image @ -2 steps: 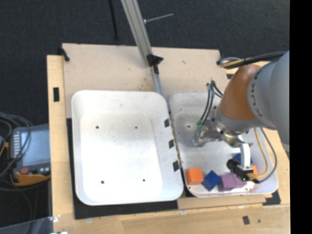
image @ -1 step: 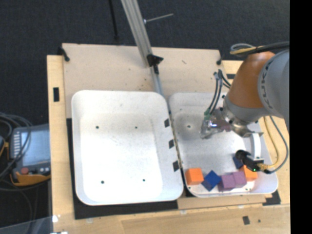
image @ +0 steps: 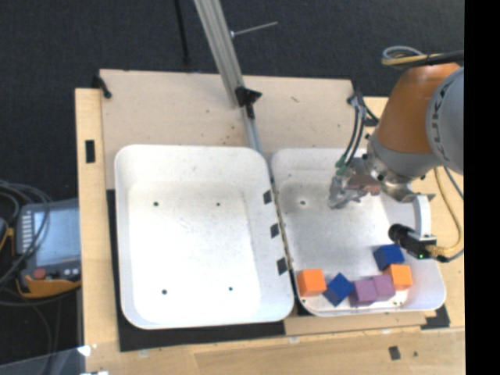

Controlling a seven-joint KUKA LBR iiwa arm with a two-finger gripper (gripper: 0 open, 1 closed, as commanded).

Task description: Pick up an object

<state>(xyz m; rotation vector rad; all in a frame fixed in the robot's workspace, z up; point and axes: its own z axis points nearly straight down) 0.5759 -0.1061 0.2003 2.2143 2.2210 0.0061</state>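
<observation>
Orange band (image: pixel 414 108) of the arm sits highest, closest to the lens, above the far right part of the right bin (image: pixel 312 233). Below it the hand (image: pixel 346 190) hangs over the far half of that bin, above bare white floor. Can't tell from this angle if the hand is open or closed.

All blocks lie in the near strip of the right bin, apart from the hand.
- far blue block (image: pixel 387 255): closest to the hand, right side
- right orange block (image: pixel 401 275): just near of it, touching
- purple block (image: pixel 373 289): left of that orange, touching; one long piece or two side by side, can't tell
- near blue block (image: pixel 339 288): turned corner-on, between the purple and the left orange block (image: pixel 312 281)
- left orange block: near-left corner, by the bin's left wall

Left bin (image: pixel 195 225) butts against the right bin along the shared edge. Both sit on the table (image: pixel 156 100), a pale board. Aluminium pole (image: pixel 217 37) slants from the far side down to where the bins' far corners meet. Screen unit (image: pixel 47 237) with cables sits off the table, far left.
</observation>
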